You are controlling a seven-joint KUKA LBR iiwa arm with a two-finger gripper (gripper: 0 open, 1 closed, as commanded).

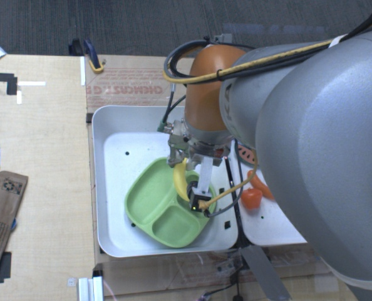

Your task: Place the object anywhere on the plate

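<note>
The grey arm (299, 124) reaches in from the right and bends down over the left bin (101, 168), its orange band just above the gripper (180, 162). The wrist hides the gripper's working end, so it cannot be told whether it is open or closed, or whether it has hold of anything. Directly beneath the gripper, and touching or very nearly touching it, is a yellow banana (181, 184). It runs from the gripper towards the near edge of the bin, over the right part of the green divided plate (153, 207). Whether the banana rests on the plate or hangs above it cannot be told. The plate spreads out below and to the left of the gripper, inside the left bin. To the gripper's right, in the right bin (275, 228), a red tomato (252, 198) sits just beside an orange thing (262, 186) that the arm partly hides.
</note>
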